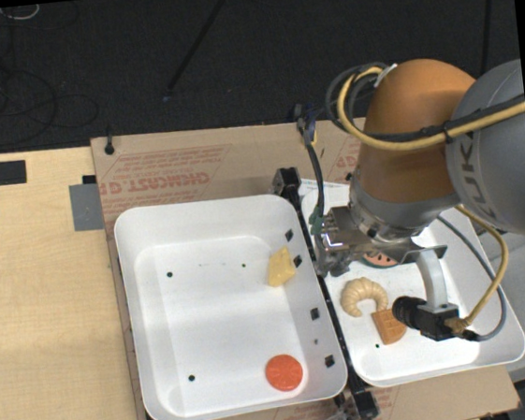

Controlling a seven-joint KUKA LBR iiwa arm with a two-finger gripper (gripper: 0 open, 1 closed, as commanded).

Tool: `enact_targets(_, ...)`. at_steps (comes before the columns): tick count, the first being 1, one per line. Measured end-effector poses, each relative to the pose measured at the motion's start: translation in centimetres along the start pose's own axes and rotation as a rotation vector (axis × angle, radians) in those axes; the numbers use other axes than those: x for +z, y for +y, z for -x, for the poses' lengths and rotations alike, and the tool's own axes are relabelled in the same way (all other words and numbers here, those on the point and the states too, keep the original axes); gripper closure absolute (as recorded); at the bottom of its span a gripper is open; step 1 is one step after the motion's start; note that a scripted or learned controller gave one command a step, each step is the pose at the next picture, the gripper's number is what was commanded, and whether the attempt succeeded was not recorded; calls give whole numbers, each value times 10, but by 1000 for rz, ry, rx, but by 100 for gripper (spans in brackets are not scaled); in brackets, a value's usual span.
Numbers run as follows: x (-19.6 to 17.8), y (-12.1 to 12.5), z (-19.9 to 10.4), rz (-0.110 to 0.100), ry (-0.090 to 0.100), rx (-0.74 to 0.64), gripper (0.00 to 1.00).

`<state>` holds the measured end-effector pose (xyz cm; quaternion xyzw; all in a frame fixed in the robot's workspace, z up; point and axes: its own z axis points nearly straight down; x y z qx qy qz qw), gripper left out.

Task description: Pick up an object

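- You see the grey arm with its orange band (415,102) reaching in over the right shallow white bin (504,346), its bulk covering most of that bin's far half.
- The pincer (334,243) sits low at the right bin's left wall, just beside the black divider clips (314,313) between the two bins; you cannot tell how it stands, since the wrist hides it.
- Nothing shows as gripped.
- In the right bin, a pale cream croissant-shaped toy (362,294) lies near the middle, just below the wrist.
- A small tan-orange block (389,325) lies touching or just beside the croissant's lower end, next to a black fitting with a yellow cable (430,319).
- A round reddish-patterned piece (381,258) peeks out from under the wrist, above the croissant.
- In the left shallow white bin (147,312), a yellow wedge-like piece (280,268) rests against the right wall, and a flat orange-red disc (284,372) lies near the lower right corner.
- Both bins stand on a brown cardboard sheet (191,165) on the light wooden surface (40,324).
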<state>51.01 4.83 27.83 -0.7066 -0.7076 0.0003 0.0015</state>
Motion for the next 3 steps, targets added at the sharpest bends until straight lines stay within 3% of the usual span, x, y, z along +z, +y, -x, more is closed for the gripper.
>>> enact_targets(1, -105, 33, -49, 13, 1, -4, 100)
enact_targets(2, -6, 23, -14, -10, -5, 5, 100)
enact_targets(3, -53, 24, -71, 3, -1, -3, 100)
